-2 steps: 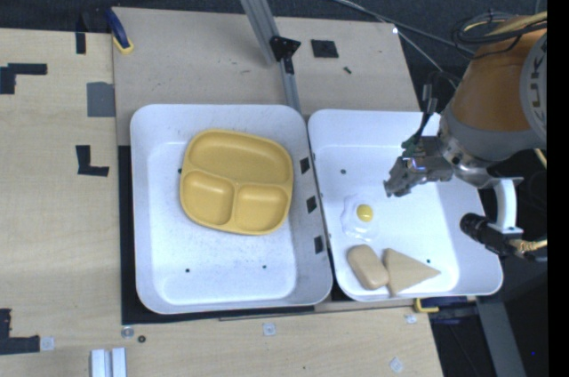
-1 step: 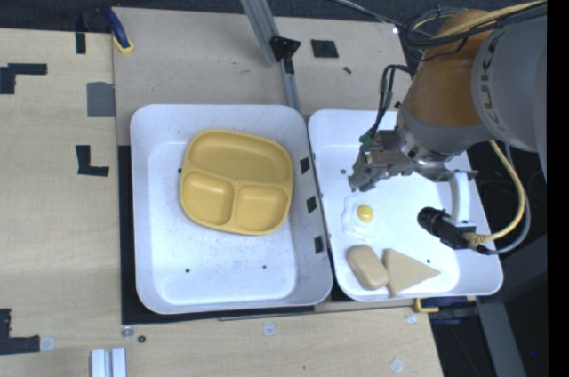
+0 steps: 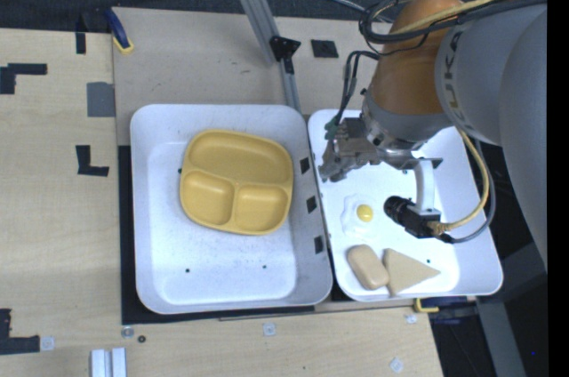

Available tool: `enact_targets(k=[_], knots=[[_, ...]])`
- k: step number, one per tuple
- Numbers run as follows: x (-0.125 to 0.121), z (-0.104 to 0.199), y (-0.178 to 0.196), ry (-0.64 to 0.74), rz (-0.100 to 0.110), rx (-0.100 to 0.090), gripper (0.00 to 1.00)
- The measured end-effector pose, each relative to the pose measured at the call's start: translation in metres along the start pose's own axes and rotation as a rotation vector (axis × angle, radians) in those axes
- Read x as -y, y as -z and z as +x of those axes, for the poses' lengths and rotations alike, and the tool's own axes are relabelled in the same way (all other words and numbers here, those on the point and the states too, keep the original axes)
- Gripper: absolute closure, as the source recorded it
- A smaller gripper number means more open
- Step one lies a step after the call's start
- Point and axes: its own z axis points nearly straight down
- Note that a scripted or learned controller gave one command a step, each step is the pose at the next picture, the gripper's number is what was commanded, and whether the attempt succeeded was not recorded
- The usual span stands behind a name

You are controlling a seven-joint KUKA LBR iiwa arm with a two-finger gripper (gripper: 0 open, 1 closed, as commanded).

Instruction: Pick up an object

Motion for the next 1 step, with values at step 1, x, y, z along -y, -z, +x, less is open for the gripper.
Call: enact_targets(k=[1], knots=[[-0.0169, 0.0596, 0.0057, 0.001, -0.001, 0.0, 1.0]])
